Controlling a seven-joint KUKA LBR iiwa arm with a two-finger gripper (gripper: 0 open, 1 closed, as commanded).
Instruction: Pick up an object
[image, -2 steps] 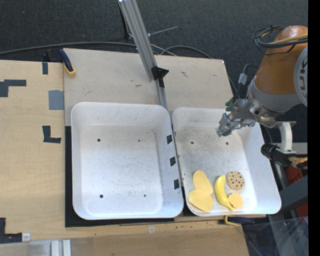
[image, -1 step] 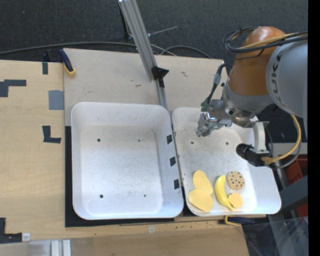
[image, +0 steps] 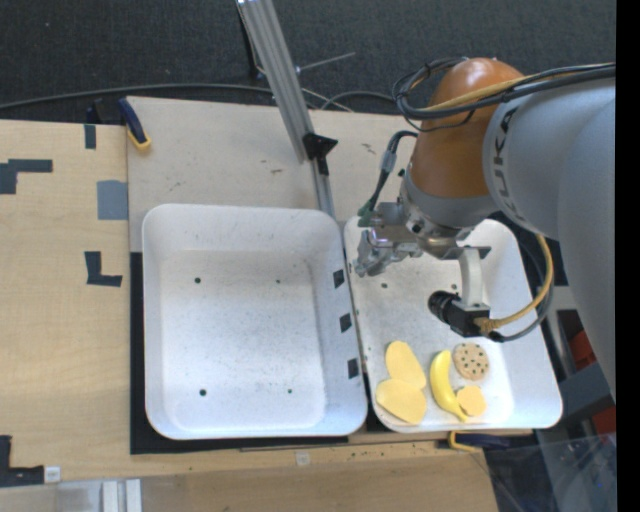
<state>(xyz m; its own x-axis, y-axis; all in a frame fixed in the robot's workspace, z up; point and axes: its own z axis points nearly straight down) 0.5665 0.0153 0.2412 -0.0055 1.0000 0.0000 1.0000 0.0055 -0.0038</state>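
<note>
Hovering gripper over the upper left of the right bin, can't tell finger state, nothing visibly held; banana, cookie and yellow pieces sit well apart at the near edge, so next move probably needs travel there before descent.

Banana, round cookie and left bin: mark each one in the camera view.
banana (image: 443, 381), camera view, middle of its curved body.
round cookie (image: 469, 361), camera view, centre of its speckled face.
left bin (image: 240, 320), camera view, bare floor.
</note>
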